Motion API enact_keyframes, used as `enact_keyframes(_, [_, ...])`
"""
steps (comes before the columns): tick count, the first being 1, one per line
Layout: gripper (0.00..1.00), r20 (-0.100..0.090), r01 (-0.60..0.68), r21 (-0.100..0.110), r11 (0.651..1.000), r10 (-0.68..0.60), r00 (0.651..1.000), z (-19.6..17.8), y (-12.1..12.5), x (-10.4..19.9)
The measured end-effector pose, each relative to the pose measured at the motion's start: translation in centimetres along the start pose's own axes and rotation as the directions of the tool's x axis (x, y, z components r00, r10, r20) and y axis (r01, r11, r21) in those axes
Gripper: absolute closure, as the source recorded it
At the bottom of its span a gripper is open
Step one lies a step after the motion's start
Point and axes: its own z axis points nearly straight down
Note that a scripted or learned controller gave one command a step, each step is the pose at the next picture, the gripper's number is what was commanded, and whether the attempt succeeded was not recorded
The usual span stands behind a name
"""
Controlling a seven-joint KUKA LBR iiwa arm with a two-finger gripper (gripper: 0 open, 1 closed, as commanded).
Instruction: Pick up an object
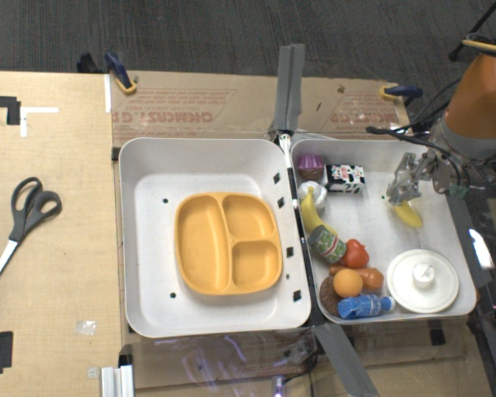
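My gripper (403, 190) hangs over the upper right part of the right bin (372, 149), reaching in from the right. Just below its tip lies a small yellow piece (410, 215) on the bin floor; whether the two touch I cannot tell. Along the bin's left side lie a banana (312, 210), a purple cup (311, 165), a black-and-white carton (345, 178), a green can (326, 243), a red tomato (356, 254), an orange (348, 283) and a blue bottle (365, 306). A white round lidded dish (422, 280) sits at the bin's lower right.
The left bin (140, 222) holds a yellow divided plate (229, 243). A grey bar (289, 89) stands behind the seam between the bins. Scissors (25, 213) lie on the wooden bench at far left. Bare bin floor lies between the carton and the white dish.
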Motion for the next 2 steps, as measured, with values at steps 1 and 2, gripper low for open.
enact_keyframes(1, [0.00, 0.000, 0.000, 0.000, 1.000, 0.000, 1.000, 0.0, 0.0, 0.0])
enact_keyframes(2, [0.00, -0.007, -0.098, -0.002, 0.995, 0.098, 0.995, 1.1, 0.0, -0.1])
